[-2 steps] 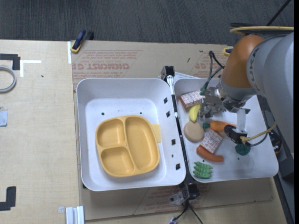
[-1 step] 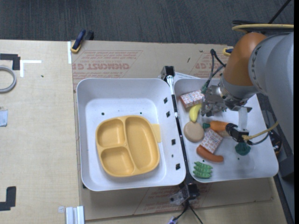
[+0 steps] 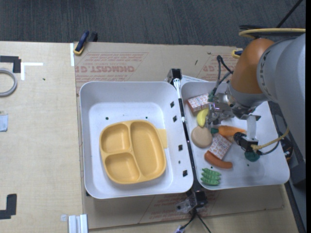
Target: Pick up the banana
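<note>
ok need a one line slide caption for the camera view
Gripper lowered beside the banana among toy foods in the right bin; yellow divided plate in the left bin.

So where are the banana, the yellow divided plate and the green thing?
banana (image 3: 202,117), camera view, middle of its visible yellow body.
yellow divided plate (image 3: 132,151), camera view, ridge between its compartments.
green thing (image 3: 211,176), camera view, its centre, right bin's near corner.

You see the grey arm with its orange band (image 3: 252,64) reaching in from the right, wrist bent downward. Its two-finger metal gripper (image 3: 215,114) sits low at the scene's right, pointing left.
</note>
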